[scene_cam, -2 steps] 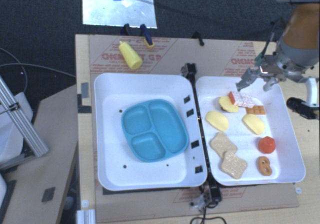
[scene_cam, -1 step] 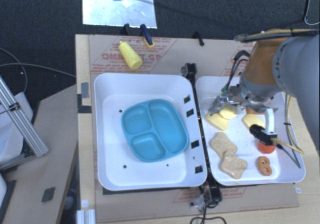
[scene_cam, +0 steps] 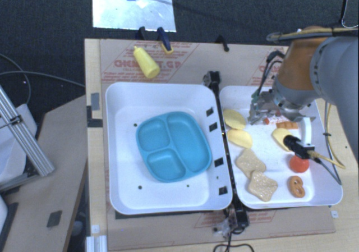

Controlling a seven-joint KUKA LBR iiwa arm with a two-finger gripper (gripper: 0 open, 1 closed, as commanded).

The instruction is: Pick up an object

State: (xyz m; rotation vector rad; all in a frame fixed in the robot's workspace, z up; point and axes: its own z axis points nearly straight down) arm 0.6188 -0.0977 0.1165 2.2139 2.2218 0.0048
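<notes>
Hand [scene_cam: 259,111] low in right bin [scene_cam: 331,189], far-left part; finger state: cannot tell. Nearest item, yellow slice [scene_cam: 234,118], just left of hand.

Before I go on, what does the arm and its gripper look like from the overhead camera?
The rounded grey metal arm carries a broad orange band above the wrist. Thin dark cables loop down its side to the small metallic grey two-finger gripper, which is too blurred to make out finer markings.
</notes>
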